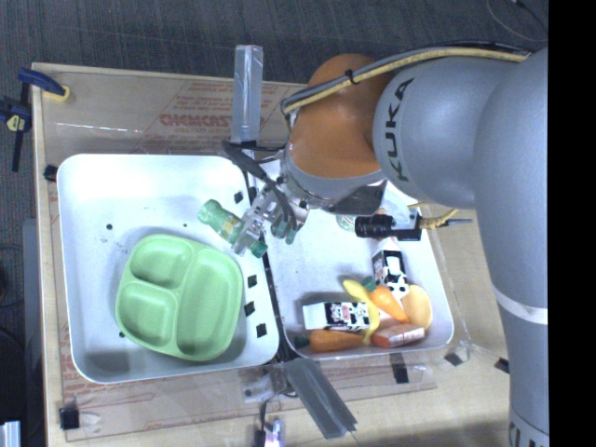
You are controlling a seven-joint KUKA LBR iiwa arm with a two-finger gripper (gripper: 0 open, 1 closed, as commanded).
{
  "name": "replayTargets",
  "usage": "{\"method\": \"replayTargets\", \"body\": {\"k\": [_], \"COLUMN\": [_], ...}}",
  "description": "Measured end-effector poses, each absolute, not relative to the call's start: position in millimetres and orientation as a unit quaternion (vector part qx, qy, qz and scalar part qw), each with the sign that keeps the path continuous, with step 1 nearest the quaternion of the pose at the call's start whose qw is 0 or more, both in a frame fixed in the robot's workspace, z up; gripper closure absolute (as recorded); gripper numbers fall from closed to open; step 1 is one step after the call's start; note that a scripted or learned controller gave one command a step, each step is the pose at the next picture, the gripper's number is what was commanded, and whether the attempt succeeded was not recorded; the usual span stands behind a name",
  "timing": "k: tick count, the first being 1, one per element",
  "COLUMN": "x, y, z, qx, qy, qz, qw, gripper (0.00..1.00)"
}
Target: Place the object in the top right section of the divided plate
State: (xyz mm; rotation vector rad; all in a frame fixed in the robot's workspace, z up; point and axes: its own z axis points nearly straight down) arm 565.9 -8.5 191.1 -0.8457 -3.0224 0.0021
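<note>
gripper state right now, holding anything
Gripper: closed on a small green bottle, above the left bin near the green divided plate.

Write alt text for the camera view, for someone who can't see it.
A grey KUKA arm reaches from the right, its gripper at a pale green bottle above the left bin, just over the green divided plate. The right bin holds toy food: a carrot, a banana and cow-print cartons.
</note>
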Motion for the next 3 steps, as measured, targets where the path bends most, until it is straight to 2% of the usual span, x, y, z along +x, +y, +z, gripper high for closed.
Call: {"method": "replayTargets", "body": {"k": [1,2,3], "x": [548.5,539.4,535.2], "y": [45.9,111.0,127.1], "z": [191.3,109.7,108.9], "qx": [-0.256,-0.358,-0.422], "qy": [-0.967,-0.934,-0.906], "qz": [0.0008,-0.0028,-0.0030], "qw": [0.001,-0.006,-0.010], "gripper": [1.00,1.00,1.00]}}
